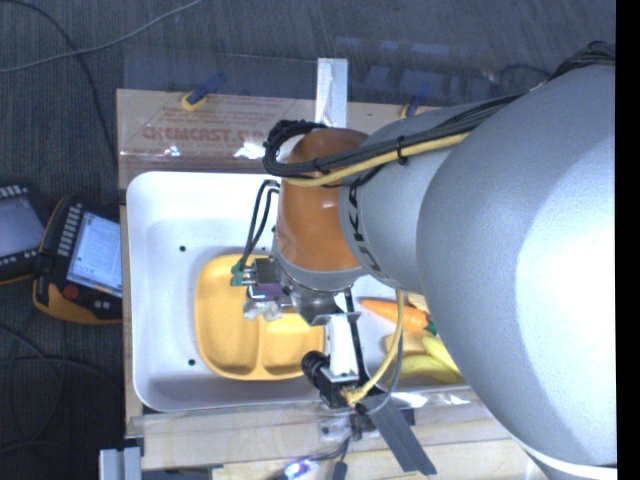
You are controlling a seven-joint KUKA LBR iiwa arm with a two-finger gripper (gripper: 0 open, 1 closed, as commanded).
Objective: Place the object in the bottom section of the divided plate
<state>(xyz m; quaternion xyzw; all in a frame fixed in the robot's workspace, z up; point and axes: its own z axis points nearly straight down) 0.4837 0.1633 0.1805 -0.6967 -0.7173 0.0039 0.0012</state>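
The bulky grey arm (500, 258) with its orange band (315, 203) reaches in from the right and covers most of the right bin, along with the middle of the bench. Black cables (275, 148) loop over the wrist, and a yellow cable (395, 353) hangs down beside it. Past the arm's edge an orange plastic carrot (390, 311) and a yellow plastic banana (430, 363) lie in the right bin, touching or nearly so. The gripper (290, 303) hangs over the right-hand part of the yellow divided plastic plate (225, 318), which sits in the left white bin (160, 268); the carrot and banana lie just to the gripper's right. Whether the gripper is clenched or released cannot be told, as the wrist hides it. The bins rest on a light wooden bench (230, 123) over dark grey carpet (80, 28), where a teach pendant (85, 263) with a lit screen lies at the left.
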